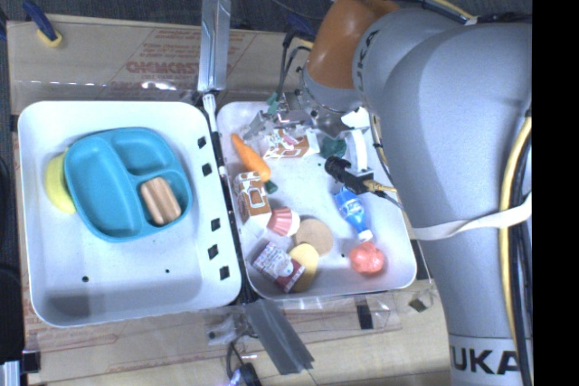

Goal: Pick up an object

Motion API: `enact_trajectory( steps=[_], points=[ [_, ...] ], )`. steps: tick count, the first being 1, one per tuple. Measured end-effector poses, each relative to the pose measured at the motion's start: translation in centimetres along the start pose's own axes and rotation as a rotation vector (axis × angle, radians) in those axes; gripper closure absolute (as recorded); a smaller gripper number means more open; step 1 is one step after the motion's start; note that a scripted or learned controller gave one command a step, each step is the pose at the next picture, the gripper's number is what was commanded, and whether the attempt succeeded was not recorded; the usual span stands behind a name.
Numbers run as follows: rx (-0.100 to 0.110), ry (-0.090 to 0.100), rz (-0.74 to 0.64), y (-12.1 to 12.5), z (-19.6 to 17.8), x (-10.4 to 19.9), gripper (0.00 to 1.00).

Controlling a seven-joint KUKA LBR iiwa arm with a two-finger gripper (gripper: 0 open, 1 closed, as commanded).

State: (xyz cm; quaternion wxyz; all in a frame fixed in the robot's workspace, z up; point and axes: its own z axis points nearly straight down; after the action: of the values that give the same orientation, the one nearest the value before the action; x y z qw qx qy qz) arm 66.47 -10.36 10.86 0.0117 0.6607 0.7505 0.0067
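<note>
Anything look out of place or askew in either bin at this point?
One small oddity: a yellow object in the left bin sits wedged under the left edge of the blue divided plate, mostly hidden. The bread roll lies neatly in a plate compartment. The right bin is cluttered, nothing spilled.

You have the loose objects in the right bin (391,277): an orange carrot (250,155) lying slantwise at its far left, a small blue bottle (351,211) toward the right, a red-orange round piece (367,260) at the near right, and a yellow round piece (306,258) near the front edge.
</note>
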Motion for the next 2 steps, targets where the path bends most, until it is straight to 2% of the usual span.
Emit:
enact_trajectory(
  steps=[1, 2],
  points=[
    [-0.018, -0.008, -0.085, -1.68, -0.4, 0.8, 0.0],
    [-0.021, -0.005, 0.029, -1.39, -0.36, 0.99, 0.0]
  ],
)
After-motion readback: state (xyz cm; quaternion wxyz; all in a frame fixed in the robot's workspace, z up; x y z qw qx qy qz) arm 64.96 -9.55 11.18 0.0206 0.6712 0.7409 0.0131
